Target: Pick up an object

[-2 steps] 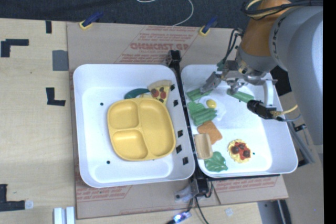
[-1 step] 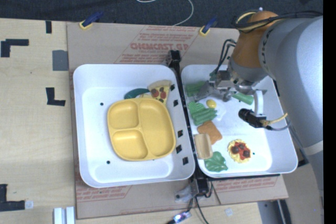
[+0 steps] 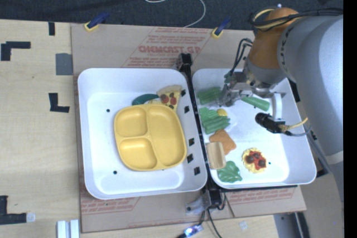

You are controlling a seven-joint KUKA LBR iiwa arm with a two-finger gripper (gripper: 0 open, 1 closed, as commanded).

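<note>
The claw (image 3: 230,92) is low in the right bin (image 3: 298,167), near that bin's upper left part, and whether it is apart or together cannot be told at this slant. Nothing can be seen clamped in it. At its nine o'clock, just beside it, lies a green leafy piece (image 3: 207,95); at its three o'clock lies a green stick-like piece (image 3: 257,102). Toward six o'clock sits a second green piece (image 3: 212,119) with a small yellow bit (image 3: 222,113) touching it, then an orange wedge (image 3: 222,138), a tan bread-like piece (image 3: 216,154) and a dark green leaf (image 3: 230,174) — all lined up by the bin's left wall. At about five o'clock, well apart, rests a small pasta-and-sauce round (image 3: 255,159).

The left bin (image 3: 92,120) at nine o'clock holds a yellow divided plate (image 3: 149,137), with a pizza slice (image 3: 171,96) and a dark green piece (image 3: 143,100) at the plate's twelve o'clock edge. Both bins stand on a cardboard sheet (image 3: 128,47) on the counter (image 3: 33,136).
</note>
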